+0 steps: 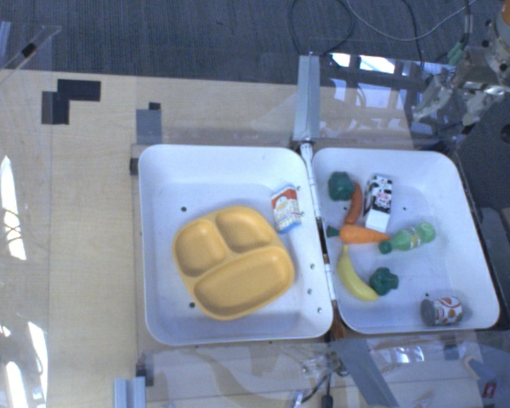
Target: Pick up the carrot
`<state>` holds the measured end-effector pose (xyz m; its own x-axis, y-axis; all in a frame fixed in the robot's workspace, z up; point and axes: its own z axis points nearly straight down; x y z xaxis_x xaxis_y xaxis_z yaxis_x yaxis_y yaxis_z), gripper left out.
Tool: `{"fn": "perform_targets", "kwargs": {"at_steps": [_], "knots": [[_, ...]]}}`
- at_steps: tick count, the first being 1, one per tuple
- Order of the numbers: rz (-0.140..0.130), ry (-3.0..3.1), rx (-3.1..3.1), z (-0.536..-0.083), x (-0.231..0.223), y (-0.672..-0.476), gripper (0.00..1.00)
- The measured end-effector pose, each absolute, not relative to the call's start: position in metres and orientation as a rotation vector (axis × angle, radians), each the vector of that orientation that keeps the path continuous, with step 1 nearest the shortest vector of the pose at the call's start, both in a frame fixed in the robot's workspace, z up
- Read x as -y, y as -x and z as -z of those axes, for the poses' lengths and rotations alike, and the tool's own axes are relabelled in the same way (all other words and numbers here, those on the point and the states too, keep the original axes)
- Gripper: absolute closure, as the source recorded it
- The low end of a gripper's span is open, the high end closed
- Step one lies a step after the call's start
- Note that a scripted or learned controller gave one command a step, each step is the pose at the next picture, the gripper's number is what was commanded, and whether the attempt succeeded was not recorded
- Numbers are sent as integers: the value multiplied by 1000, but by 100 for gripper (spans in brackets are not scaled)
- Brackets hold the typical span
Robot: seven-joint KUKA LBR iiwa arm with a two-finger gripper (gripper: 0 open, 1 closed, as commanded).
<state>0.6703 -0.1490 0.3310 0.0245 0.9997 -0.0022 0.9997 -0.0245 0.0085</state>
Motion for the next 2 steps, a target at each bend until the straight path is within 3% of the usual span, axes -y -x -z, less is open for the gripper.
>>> {"fn": "perform_targets", "kwargs": {"at_steps": [1,2], "knots": [[-3,-1966,-2447,-143,144,-670,0],[-30,-2178,-2232,-97,155,-608,0]]}}
